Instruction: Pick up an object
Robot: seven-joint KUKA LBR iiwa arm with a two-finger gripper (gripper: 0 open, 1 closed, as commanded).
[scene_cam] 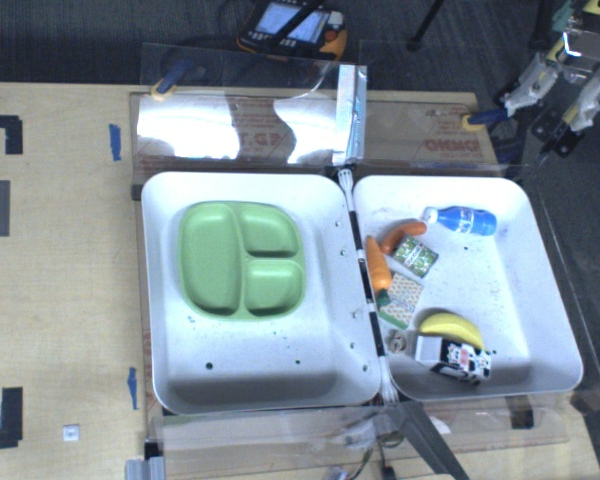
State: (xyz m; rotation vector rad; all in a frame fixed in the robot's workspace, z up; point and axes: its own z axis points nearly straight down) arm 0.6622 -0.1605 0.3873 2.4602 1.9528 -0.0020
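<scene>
A: Bin contents, left to right?

B: Left bin (170, 368) has a green divided tray (242, 258), lying flat, nearer the far wall than the near one. A few dark specks on the bin floor around it.

A: Right bin (540, 298)?

B: All the small items, mostly toward its left side. Bottle (461, 220) with blue label on its side near the far wall. Just left of it an orange carrot (402, 233); a second carrot (379, 265) lies along the divider edge. Green packet (416, 257) between the carrots and the middle, touching or overlapping a pale patterned card (401, 296) below it. Banana (451, 327) nearer the front, curve upward. A black-and-white toy (463, 359), cow-patterned, sits just in front of the banana, near the front wall.

A: Gripper?

B: At the top right, gripper (572, 63) off the bench, beyond the right bin's far corner and well apart from every item. Cluttered there; I cannot tell how far the claw is open. Nothing visible in it.

A: Anything else?

B: A handheld pendant (292, 26) with lit screen on the dark floor behind the bins. Clear panel (240, 118) stands behind the left bin.
</scene>
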